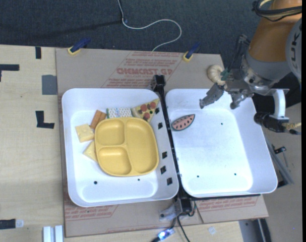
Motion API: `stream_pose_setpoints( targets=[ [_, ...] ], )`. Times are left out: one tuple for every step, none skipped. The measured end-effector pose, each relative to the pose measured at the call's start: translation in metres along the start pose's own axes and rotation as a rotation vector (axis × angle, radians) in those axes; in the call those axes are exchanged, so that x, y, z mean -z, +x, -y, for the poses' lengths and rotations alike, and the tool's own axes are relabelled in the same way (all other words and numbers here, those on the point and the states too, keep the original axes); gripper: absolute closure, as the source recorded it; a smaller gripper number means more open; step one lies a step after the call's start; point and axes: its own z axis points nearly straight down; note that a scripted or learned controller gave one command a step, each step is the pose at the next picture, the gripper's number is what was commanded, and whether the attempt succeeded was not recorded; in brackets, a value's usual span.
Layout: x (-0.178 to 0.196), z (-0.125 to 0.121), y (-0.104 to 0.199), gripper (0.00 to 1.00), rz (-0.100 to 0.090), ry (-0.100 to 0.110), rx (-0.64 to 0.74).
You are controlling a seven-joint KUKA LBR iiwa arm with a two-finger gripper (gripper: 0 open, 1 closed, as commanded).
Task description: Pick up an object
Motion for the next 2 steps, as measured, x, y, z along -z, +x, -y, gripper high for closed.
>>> stream_pose_setpoints(
  targets=[
    [0.007,-0.002,0.000,0.00,0.002,-0.012,0.003],
    [-0.056,0.000,0.007,0.00,0.001,-0.006,0.003]
  ],
)
